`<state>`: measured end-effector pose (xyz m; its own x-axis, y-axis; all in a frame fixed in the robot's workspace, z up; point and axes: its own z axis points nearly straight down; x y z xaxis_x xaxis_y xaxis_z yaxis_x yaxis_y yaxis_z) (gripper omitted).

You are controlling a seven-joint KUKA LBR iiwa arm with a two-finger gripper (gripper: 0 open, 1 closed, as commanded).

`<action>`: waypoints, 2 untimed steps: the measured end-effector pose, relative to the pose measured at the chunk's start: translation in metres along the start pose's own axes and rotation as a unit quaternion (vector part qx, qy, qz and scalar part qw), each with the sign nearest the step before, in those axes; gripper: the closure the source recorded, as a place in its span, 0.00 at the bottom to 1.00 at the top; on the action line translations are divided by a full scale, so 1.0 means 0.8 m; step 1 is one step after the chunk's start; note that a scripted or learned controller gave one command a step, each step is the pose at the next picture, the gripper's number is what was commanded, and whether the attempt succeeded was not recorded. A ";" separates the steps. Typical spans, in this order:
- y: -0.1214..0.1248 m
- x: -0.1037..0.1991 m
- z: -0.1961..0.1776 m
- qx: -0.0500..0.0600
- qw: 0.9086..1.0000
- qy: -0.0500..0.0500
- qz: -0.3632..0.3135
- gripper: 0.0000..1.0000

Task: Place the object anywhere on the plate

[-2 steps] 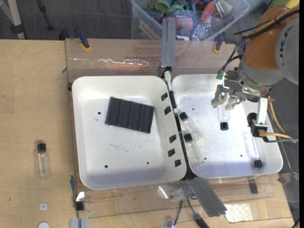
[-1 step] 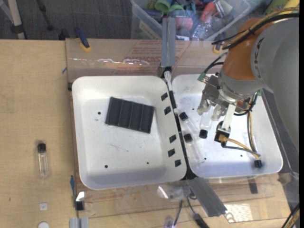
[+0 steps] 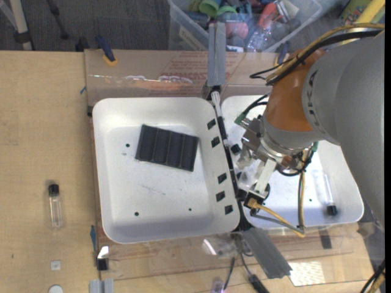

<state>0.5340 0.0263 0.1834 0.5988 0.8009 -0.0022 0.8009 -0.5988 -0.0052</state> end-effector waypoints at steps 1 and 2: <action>0.026 0.049 -0.058 -0.002 0.995 0.001 0.103 1.00; -0.043 0.081 -0.071 0.000 0.997 0.000 0.076 1.00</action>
<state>0.5457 0.0988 0.2404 0.7131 0.7011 -0.0032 0.7010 -0.7131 -0.0038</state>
